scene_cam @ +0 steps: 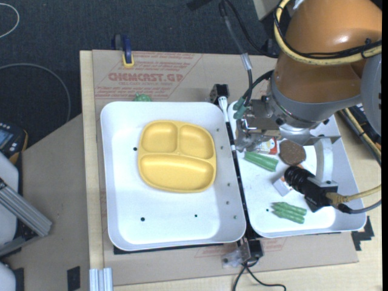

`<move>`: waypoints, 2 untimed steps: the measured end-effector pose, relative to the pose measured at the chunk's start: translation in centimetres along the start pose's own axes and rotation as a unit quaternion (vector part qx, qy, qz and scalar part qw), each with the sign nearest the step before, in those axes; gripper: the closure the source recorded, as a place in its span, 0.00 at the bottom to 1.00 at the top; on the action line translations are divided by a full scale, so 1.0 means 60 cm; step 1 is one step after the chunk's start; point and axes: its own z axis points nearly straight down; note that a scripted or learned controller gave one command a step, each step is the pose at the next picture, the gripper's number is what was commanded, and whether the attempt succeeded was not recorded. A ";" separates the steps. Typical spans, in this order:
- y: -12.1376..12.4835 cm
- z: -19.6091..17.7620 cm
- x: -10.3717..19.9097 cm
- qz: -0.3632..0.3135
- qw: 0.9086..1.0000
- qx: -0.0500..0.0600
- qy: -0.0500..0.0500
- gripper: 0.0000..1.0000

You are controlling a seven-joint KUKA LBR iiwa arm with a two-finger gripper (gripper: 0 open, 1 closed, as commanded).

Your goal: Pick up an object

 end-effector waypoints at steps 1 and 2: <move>0.001 -0.026 0.061 0.000 1.000 0.001 0.000 1.00; 0.002 -0.042 0.059 0.002 1.000 0.000 -0.001 1.00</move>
